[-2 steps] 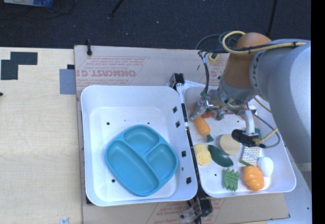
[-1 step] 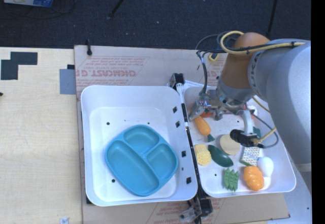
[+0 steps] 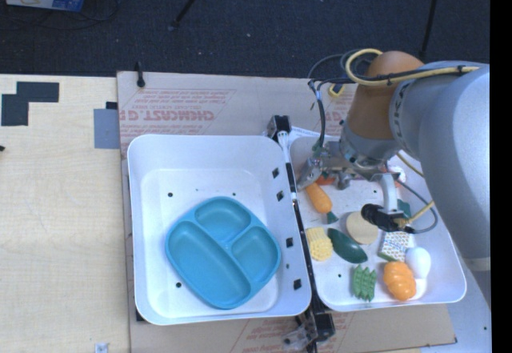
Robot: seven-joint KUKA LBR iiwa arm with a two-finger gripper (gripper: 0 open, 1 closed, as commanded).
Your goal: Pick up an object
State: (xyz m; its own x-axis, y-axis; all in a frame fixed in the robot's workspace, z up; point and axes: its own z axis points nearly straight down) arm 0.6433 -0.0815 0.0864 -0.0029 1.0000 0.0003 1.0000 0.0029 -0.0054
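From above, the arm (image 3: 424,119) is reaching into the right bin (image 3: 448,287), its gripper (image 3: 340,171) hanging low at the bin's far end; how it is set cannot be told. Just beside the gripper, toward the camera, an orange carrot (image 3: 319,198) is lying. Farther out are sitting a yellow corn (image 3: 320,244) and a green piece (image 3: 363,282). The left bin (image 3: 148,183) is holding a blue plate (image 3: 222,252).

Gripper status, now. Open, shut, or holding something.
Gripper: cannot be told. It sits low in the right bin near the orange carrot, with the wrist covering it from above.
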